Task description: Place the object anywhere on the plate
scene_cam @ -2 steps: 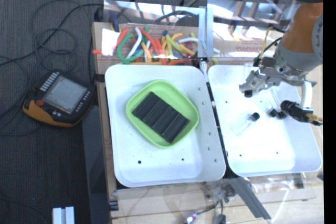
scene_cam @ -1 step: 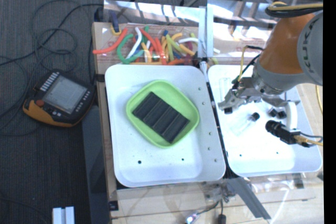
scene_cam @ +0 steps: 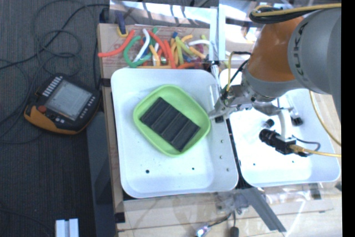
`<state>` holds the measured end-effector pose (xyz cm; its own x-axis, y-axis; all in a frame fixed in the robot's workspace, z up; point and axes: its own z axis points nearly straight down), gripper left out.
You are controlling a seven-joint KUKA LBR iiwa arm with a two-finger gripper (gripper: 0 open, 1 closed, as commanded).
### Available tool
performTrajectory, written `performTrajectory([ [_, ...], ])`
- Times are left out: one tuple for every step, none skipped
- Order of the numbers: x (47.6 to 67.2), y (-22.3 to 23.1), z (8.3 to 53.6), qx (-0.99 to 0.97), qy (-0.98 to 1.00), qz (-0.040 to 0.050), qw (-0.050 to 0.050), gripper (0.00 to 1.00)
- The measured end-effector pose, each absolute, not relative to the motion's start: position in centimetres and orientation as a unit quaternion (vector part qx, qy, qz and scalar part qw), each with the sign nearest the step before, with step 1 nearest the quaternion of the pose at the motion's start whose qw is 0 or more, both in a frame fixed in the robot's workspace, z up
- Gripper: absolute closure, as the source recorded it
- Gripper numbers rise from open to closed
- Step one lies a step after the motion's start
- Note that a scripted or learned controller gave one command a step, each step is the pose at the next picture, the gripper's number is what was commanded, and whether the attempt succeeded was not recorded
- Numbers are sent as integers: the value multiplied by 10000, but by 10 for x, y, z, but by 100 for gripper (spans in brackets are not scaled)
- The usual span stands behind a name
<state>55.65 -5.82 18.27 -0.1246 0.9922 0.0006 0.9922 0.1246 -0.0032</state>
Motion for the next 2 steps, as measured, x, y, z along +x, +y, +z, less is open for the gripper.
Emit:
performTrajectory([
  [583,6,183,-5896,-8077,10,10,100],
  [583,6,183,-5897,-8076,7,11,0],
])
